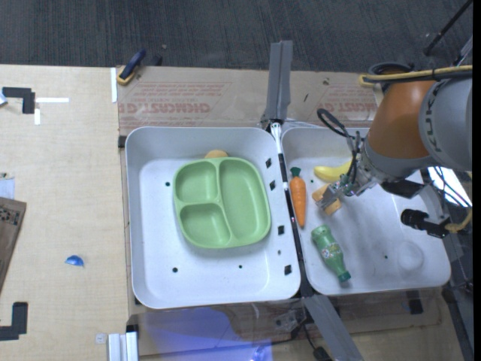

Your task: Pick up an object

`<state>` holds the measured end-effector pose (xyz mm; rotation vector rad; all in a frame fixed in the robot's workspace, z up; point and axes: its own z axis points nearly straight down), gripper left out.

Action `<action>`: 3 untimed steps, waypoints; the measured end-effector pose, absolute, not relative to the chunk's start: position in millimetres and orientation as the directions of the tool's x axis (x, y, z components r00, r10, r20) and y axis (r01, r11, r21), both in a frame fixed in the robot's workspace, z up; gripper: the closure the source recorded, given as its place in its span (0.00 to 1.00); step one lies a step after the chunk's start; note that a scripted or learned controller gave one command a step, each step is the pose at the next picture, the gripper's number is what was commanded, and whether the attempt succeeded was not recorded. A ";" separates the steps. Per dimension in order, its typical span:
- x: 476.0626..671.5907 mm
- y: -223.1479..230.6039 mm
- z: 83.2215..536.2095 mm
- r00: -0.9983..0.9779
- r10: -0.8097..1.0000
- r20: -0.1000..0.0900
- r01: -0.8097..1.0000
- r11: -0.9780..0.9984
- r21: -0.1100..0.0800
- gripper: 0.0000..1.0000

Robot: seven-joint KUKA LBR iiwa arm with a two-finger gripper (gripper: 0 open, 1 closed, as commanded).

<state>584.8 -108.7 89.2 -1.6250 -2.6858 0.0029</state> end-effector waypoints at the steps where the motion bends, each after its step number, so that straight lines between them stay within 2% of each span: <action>1: 600.7 -74.0 188.4 -0.562 0.827 0.001 0.827 0.562 -0.003 1.00; 2: 600.5 -74.1 188.2 -0.562 0.827 0.002 0.827 0.562 -0.003 0.00; 3: 610.0 -110.4 93.8 -0.515 0.857 0.001 0.857 0.515 -0.003 0.00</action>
